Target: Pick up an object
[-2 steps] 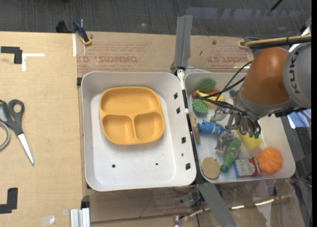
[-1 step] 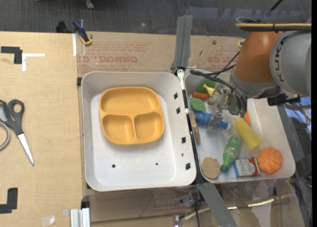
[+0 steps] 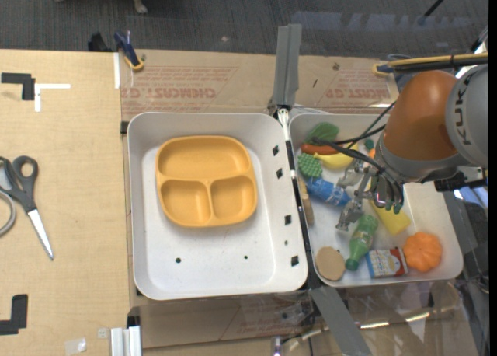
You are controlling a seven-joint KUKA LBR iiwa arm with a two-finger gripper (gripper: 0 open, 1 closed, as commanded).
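Observation:
My gripper (image 3: 353, 208) hangs low over the middle of the right bin (image 3: 450, 208), under the orange wrist band. Just below it lies a green bottle (image 3: 360, 239), tilted, with its top end close to the gripper. A blue toy (image 3: 323, 190) lies just left of the gripper, and a yellow block (image 3: 393, 219) just right of it. I see nothing lifted off the bin floor.
The right bin also holds a yellow banana (image 3: 336, 161), green pieces (image 3: 311, 165), an orange pumpkin (image 3: 423, 252), a small red-and-white can (image 3: 384, 263) and a brown disc (image 3: 331, 263). A yellow divided plate (image 3: 206, 179) sits in the left bin (image 3: 210, 269). Scissors (image 3: 27, 199) lie on the bench at left.

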